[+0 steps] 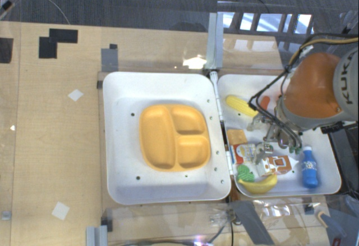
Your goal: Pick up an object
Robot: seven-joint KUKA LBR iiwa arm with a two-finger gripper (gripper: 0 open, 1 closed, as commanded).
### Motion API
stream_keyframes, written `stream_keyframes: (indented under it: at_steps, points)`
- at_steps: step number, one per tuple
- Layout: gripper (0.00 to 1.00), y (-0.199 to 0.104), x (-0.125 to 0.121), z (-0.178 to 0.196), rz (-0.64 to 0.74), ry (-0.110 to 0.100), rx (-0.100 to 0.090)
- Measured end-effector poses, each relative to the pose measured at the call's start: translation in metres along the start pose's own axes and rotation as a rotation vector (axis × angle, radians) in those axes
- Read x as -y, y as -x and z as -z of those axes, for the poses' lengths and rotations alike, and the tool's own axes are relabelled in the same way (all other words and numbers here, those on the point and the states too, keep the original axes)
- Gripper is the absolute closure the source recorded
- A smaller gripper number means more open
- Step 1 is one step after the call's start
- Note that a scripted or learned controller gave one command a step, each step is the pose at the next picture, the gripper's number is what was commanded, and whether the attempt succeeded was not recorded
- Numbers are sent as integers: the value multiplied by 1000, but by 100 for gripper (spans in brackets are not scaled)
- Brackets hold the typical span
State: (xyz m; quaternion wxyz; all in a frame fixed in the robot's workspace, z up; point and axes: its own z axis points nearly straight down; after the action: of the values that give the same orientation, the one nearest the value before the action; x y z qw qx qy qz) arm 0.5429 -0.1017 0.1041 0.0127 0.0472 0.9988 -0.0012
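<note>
Where the arm (317,90) reaches in from the right, I see its orange band above the right bin (335,180), with the gripper (268,146) lowered among the objects there. Its metal fingers (261,154) appear parted and I see nothing gripped between them, though clutter beneath makes this hard to confirm. Just below the gripper lies a red-and-white packet (276,164), touching or nearly touching the fingertips. A banana (259,185) rests along the near rim of that bin, with a green item (245,172) just above it. A corn cob (240,106) lies toward the far left corner, and a blue bottle (309,168) lies at the right, apart from the gripper. An orange-brown flat piece (236,137) sits beside the dividing wall. In the left bin (120,127) I see a yellow compartment tray (174,137), centred.
</note>
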Motion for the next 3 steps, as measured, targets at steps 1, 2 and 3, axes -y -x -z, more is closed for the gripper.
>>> stream_keyframes:
  at_steps: [1, 2, 3]
  points:
    - [0, -49, -3, -11, -78, -1, 2]
    - [100, -45, -4, 2, -72, 0, 14]
    - [100, -37, 10, 36, 102, 2, -16]
